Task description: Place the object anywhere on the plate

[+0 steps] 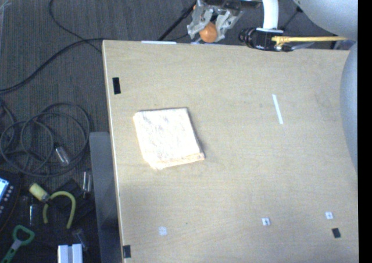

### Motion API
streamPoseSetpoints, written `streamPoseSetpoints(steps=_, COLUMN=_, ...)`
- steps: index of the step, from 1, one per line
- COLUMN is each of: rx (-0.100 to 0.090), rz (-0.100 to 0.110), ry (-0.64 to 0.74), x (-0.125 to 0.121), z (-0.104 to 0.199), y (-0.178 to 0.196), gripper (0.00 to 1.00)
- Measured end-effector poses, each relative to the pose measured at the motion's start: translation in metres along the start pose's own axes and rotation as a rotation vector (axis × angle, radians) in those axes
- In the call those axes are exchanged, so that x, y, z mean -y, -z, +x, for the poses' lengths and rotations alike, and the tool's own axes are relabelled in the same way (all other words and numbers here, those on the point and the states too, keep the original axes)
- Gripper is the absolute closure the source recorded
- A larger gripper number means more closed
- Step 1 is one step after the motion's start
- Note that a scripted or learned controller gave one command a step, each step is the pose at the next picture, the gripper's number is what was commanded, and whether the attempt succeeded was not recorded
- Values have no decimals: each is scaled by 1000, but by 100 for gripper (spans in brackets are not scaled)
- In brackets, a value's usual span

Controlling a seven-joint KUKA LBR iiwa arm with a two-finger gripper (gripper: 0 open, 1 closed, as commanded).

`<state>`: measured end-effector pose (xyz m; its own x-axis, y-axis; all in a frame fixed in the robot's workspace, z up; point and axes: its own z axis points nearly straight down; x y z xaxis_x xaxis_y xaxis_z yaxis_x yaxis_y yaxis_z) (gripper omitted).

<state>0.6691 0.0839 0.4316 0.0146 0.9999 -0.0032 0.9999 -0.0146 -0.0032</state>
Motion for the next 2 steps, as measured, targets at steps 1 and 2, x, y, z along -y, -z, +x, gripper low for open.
streamPoseSetpoints(steps=1, rx=-1, rz=3, ry=-325, x=9, z=104, y=-27, gripper=100)
streamPoseSetpoints(steps=2, rx=1, rz=1, ry=-201, x=85, z=61, y=-27, gripper=100)
